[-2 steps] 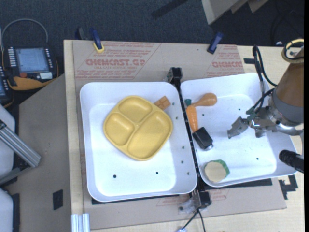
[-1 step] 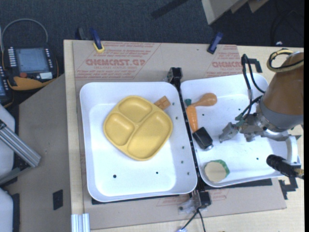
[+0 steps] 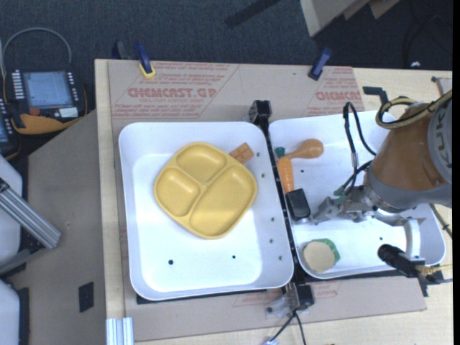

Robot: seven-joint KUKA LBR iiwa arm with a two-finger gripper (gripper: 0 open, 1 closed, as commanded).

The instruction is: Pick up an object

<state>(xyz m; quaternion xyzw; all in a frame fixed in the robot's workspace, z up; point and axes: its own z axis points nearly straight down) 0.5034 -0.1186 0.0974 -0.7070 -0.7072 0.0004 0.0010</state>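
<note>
Gripper (image 3: 327, 210): low in the right bin (image 3: 338, 139), reaching from the right side; whether it is wide, narrow or holding something I cannot tell, its tip is too small and dark.
Nearest thing: black block (image 3: 297, 203), just beside the tip, toward the divider.
Round lid (image 3: 320, 255): near, below the tip.
Carrot (image 3: 285, 174): long axis along the divider, above the block.
Judgement: a short move left should meet the block.

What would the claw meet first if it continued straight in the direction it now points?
The claw points toward the picture's left, across the right bin. First in that line is probably the small black block lying by the bin's left wall, just below the orange carrot. Height is unclear, so it might pass above it.
</note>
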